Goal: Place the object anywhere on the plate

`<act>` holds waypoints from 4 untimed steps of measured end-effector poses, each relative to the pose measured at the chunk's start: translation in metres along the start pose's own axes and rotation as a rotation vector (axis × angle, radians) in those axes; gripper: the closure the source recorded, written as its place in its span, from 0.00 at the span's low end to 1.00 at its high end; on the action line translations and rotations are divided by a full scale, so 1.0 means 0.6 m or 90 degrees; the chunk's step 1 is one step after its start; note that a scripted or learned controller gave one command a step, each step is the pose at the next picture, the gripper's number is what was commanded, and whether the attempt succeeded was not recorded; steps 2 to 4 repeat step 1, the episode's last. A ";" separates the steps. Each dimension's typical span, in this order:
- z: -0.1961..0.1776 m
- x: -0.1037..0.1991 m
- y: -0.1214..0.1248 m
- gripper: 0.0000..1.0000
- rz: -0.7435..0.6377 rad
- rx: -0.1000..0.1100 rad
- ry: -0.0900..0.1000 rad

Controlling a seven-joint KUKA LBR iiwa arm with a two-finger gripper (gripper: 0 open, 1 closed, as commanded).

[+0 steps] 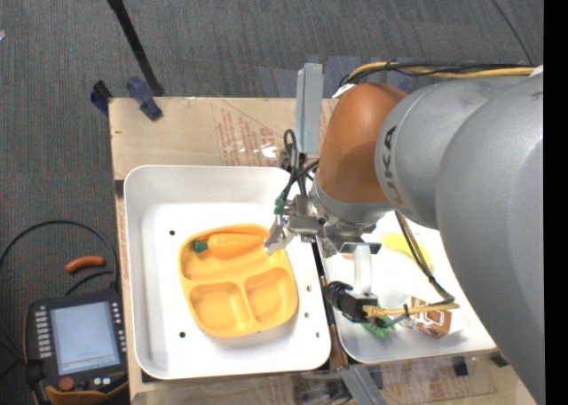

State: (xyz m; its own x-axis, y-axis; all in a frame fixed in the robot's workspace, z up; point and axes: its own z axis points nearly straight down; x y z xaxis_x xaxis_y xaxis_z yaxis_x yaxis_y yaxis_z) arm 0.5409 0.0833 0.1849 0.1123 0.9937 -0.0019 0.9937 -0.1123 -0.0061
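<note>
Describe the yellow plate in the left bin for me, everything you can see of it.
The yellow plate looks like glossy moulded plastic, rounded, with three compartments: one long one along its far side and two smaller ones nearer the camera. It lies flat on the floor of the left bin, slightly rotated. An orange toy carrot with a green top lies lengthwise in the long compartment. The two smaller compartments hold nothing. The gripper sits at the plate's far right corner, by the carrot's tip.

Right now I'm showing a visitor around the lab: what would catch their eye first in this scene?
The big grey arm with its orange band dominates the right side, reaching over the bins. Next, the yellow plate in the left bin, with a toy carrot in its top compartment. The gripper is at the plate's upper right edge.
</note>
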 end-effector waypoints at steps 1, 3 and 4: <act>0.007 0.111 0.063 0.00 0.004 0.000 0.000; 0.007 0.111 0.063 0.00 0.004 0.000 0.000; 0.007 0.111 0.063 0.00 0.004 0.000 0.000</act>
